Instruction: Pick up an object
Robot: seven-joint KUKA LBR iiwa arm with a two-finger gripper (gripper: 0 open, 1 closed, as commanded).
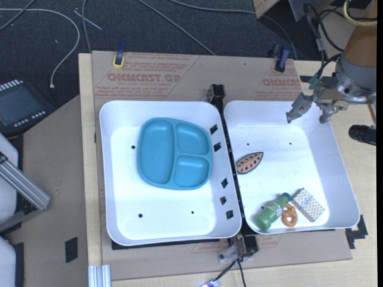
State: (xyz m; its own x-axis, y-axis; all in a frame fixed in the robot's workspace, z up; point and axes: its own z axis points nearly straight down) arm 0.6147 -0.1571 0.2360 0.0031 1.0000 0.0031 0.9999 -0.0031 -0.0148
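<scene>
Nearest the lens, well below the hand [311, 109]: one green bottle [272, 212], one pretzel [289, 216] touching it, one patterned packet [309, 204] just beside. Below and left of the hand, one leaf-shaped piece [249, 162], alone. All four inside the right bin [335, 160]. Far left of the hand, one blue divided plate [175, 153] in the left bin [119, 202]. Two bins on the counter [90, 130]. Hand spread apart over the right bin's upper edge, grasping nothing.
</scene>
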